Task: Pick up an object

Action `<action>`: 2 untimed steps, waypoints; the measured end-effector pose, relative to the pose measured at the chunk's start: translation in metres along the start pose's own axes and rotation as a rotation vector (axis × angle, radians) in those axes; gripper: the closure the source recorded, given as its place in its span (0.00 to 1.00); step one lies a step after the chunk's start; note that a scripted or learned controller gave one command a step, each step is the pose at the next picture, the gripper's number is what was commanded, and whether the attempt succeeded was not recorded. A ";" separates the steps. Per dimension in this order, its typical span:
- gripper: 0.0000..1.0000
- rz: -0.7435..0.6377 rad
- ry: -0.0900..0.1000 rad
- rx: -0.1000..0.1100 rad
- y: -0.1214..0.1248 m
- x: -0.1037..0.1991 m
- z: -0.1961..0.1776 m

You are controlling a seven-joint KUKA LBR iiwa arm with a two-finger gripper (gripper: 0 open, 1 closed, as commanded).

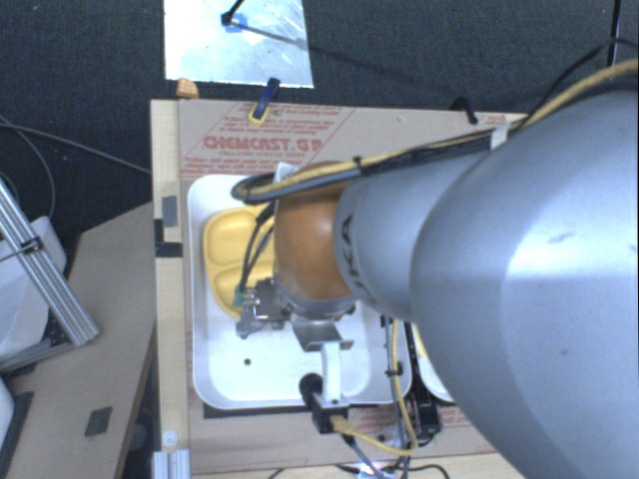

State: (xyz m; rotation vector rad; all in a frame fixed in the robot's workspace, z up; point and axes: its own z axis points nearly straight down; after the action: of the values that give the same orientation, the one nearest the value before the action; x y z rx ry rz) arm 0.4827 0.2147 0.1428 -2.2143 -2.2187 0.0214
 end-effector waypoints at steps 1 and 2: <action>0.00 0.010 0.004 -0.021 0.014 -0.097 -0.075; 0.00 0.006 0.008 -0.031 0.046 -0.101 0.061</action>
State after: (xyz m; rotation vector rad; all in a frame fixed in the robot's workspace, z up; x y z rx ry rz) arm 0.5275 0.1135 0.0816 -2.2330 -2.2231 -0.0226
